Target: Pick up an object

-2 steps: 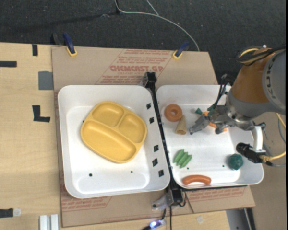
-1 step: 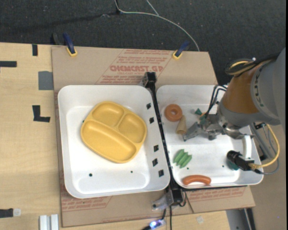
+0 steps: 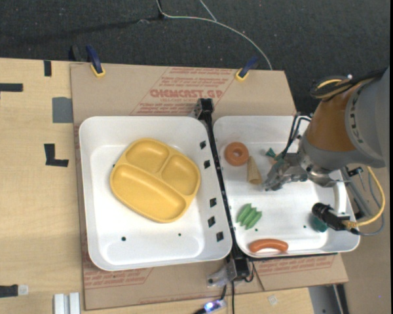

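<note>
My gripper (image 3: 272,182) is low in the right bin (image 3: 295,205), just right of a tan cone (image 3: 254,172). No object shows between its tips. An orange ring (image 3: 236,154) lies at the bin's far left. Behind the gripper sits a small teal piece (image 3: 270,154). A green ridged piece (image 3: 249,216) rests in the left middle, and an orange-red sausage shape (image 3: 268,246) lies along the near wall.
The left bin (image 3: 95,175) holds a yellow divided plate (image 3: 156,178). A black divider (image 3: 213,175) runs between the two bins. The grey arm with its orange band (image 3: 331,126) comes in over the right bin's far right corner.
</note>
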`<state>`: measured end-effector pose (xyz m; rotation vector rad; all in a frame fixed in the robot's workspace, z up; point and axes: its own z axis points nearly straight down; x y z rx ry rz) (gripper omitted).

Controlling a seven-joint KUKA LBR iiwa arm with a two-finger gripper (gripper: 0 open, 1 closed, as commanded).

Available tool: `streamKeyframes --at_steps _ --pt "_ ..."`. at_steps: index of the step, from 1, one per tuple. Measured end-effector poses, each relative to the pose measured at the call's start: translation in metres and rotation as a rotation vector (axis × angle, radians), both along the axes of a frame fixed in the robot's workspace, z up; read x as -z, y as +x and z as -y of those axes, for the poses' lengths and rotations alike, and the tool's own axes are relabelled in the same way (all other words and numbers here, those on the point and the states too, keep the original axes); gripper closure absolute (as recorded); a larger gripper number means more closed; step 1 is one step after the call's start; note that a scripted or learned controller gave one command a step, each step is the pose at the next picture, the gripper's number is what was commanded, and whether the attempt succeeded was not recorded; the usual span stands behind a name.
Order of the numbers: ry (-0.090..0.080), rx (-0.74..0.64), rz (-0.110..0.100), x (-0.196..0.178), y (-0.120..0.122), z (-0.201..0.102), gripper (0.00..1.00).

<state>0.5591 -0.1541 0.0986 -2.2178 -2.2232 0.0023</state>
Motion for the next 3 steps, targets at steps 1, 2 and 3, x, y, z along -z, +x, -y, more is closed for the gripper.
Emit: streamKeyframes --at_steps 1,2,3 --pt "-0.001 0.0 0.007 -0.063 0.004 0.0 1.0" --pt "-0.001 0.0 0.007 -0.116 0.005 0.0 1.0" --pt "0.002 -0.005 0.002 -0.128 0.003 -0.057 1.0"
